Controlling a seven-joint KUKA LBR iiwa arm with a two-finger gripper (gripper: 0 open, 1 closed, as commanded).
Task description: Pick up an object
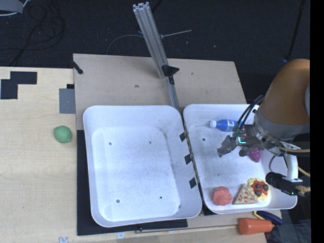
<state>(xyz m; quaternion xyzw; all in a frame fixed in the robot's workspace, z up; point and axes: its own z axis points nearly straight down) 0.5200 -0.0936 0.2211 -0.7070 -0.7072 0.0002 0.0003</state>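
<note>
blue bottle (223,124) lies sideways, cap seemingly left.

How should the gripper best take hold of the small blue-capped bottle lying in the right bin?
The bottle lies on its side near the bin's far wall. Probably best to come straight down and close across its narrow body at mid-length, fingers on either long side; the ends offer less grip.

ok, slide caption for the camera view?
Gripper hovering over right bin near blue bottle, red ball, pizza slice.

bins (132,120): white plastic, matt, finely speckled
bench (30,135): pale wood, smooth
bottle (223,124): glossy clear plastic
rail (152,37): grey metal
</note>
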